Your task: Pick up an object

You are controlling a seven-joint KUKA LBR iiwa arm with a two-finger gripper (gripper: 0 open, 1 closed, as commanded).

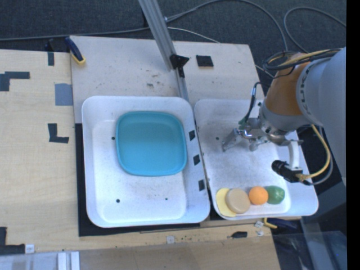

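Along the near edge of the right bin (225, 114) lie a flat yellow piece (221, 202), a tan round object (238, 200), an orange ball (258, 196) and a green object (275, 194), all in a row. My gripper (240, 145) hangs over the middle of this bin, well behind the row and apart from it. Its fingers (227, 144) are spread open, and nothing is between them. The grey arm with its orange band (284, 97) comes in from the right.
The left bin (95, 167) holds a teal square plate (151, 142). A slanted metal pole (163, 32) stands behind the bins. Black cables (315, 167) loop off the wrist at the right bin's right rim.
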